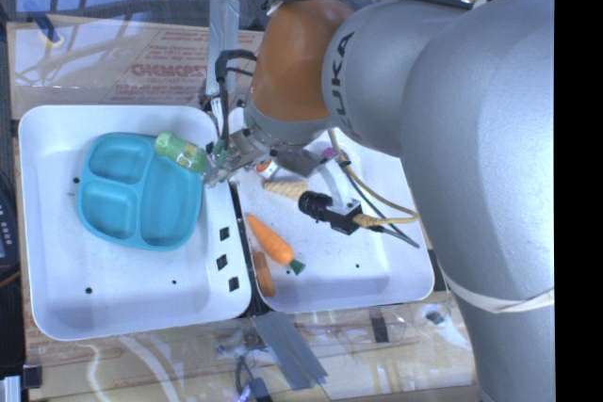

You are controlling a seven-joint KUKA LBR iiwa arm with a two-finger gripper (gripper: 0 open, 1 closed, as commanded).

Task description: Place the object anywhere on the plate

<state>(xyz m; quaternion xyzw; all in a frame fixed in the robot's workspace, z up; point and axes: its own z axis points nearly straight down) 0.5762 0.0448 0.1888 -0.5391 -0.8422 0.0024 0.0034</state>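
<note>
A blue divided plate (139, 193) lies in the left bin (57, 297). A light green, bottle-like object (181, 152) hangs tilted over the plate's upper right rim. My gripper (217, 157) reaches in from the right across the wall between the bins. It is shut on the right end of the green object. The grey arm with its orange band covers much of the right bin (377, 278).
An orange carrot (271, 241) with a green tip lies in the right bin near its left wall. A smaller orange piece (264, 278) lies below it, and a tan cone-shaped item (285, 188) sits beside the wrist. A grey post (223, 33) rises behind the bins.
</note>
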